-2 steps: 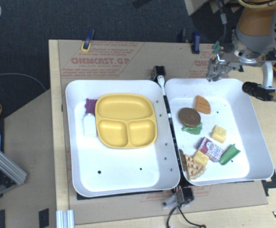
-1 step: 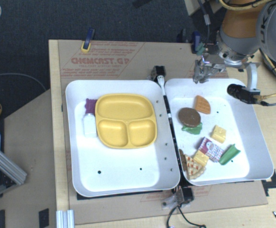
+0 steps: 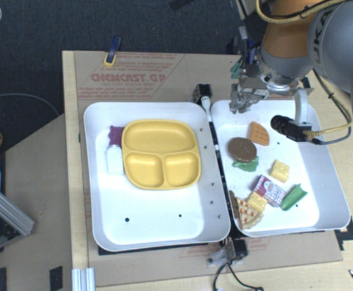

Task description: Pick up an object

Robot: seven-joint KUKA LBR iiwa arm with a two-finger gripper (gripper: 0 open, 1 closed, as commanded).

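From the camera view, the gripper [image 3: 239, 103] hangs over the right bin's [image 3: 328, 180] far left corner; whether it is clenched I cannot tell. Nothing looks lifted: the toy burger [image 3: 242, 150] and cracker [image 3: 259, 133] lie nearby, so picking remains

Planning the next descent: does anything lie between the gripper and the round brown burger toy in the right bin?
Nothing visible does. The gripper hangs over the right white bin's far left corner; bare bin floor separates it from the round brown burger toy. The orange waffle-like piece sits beside that path.
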